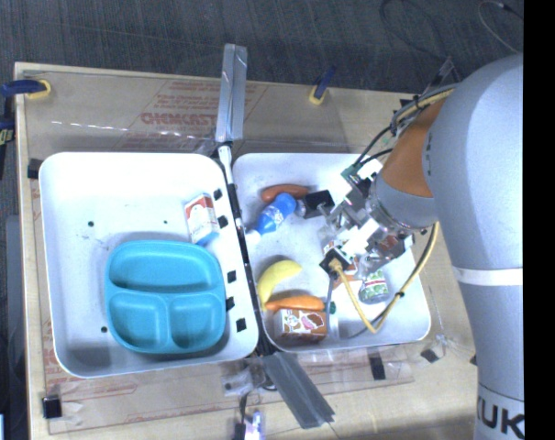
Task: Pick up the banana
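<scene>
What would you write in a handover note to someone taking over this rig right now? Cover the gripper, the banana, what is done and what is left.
Gripper: low over the right bin, at its middle, apart from the banana.
Banana: lies in the right bin by the centre divider, to the view's left of the gripper, with an orange item against its near side.
Done: nothing yet; the banana is not picked up.
Left: move over the banana, grasp it, lift it.

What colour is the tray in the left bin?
The tray is light blue, camera view.
</scene>
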Robot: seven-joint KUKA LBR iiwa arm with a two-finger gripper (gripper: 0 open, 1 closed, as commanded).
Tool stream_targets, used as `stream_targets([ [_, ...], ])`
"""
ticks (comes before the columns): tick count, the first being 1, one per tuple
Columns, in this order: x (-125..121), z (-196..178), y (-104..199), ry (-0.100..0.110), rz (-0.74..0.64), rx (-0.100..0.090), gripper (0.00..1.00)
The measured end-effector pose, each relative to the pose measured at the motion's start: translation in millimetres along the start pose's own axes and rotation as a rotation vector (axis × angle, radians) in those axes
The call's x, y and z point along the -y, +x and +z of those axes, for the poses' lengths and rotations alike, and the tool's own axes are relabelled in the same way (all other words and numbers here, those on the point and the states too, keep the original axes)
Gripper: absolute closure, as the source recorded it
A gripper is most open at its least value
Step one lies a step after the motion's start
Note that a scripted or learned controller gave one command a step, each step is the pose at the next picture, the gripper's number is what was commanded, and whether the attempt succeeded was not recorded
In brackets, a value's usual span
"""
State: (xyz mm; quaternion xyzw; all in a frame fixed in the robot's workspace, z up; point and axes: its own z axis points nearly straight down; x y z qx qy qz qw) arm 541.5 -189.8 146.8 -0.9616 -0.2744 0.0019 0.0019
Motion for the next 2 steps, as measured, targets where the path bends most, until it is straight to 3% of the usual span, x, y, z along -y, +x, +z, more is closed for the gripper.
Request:
stream_targets([
  [1,-22,-43,-1,0.000,-0.142,0.000,0.00],
  [2,-8,-39,6,0.002,-0.579,0.002,0.00],
])
